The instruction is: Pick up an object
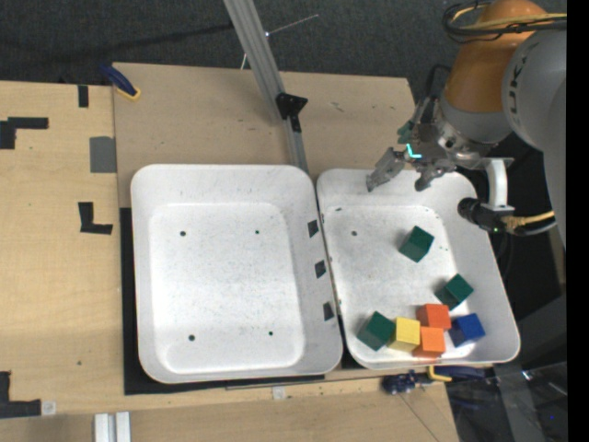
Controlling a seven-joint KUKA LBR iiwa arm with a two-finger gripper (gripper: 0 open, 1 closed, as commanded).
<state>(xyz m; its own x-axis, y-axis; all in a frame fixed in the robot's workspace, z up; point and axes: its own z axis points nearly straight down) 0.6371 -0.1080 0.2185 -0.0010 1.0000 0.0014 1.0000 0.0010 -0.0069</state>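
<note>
Seven blocks in right bin | my gripper hovers spread and empty above its far edge | target: lone green block, apart from cluster | plan: centre over it, square fingers to its flat faces, descend straight, then close.

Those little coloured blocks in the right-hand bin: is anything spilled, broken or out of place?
Nothing stands out. All the blocks lie inside the right white bin: one dark green cube apart, the rest bunched at the near edge around the yellow cube. The open two-finger gripper hovers over the far rim.
</note>
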